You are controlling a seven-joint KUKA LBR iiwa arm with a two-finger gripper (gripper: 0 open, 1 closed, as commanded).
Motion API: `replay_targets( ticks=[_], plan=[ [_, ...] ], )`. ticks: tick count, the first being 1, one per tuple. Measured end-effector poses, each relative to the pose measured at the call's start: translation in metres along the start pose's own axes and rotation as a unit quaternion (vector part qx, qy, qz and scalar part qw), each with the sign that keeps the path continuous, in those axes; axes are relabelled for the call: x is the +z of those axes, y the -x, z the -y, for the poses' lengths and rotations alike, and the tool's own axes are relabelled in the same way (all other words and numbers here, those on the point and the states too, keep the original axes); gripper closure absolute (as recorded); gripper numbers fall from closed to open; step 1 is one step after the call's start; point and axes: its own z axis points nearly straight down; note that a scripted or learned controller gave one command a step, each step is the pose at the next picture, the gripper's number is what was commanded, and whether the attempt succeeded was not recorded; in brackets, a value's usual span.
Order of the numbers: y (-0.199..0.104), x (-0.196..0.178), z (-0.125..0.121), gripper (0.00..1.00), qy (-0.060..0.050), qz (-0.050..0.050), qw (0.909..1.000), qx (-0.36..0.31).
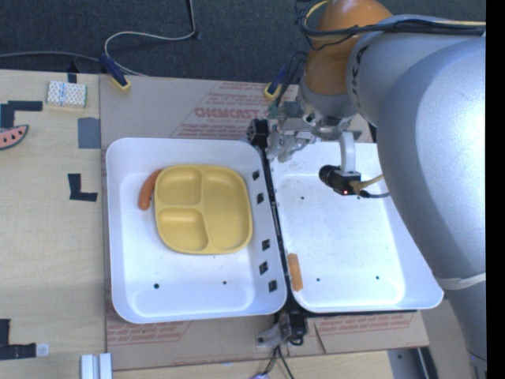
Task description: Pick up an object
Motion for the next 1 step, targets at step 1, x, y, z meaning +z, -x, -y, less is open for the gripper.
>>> replay_targets(
  ticks=[1],
  plan=[
    [-0.0001,0.0003,0.0001,0.00,0.000,0.000,1.0000,0.000]
  ],
)
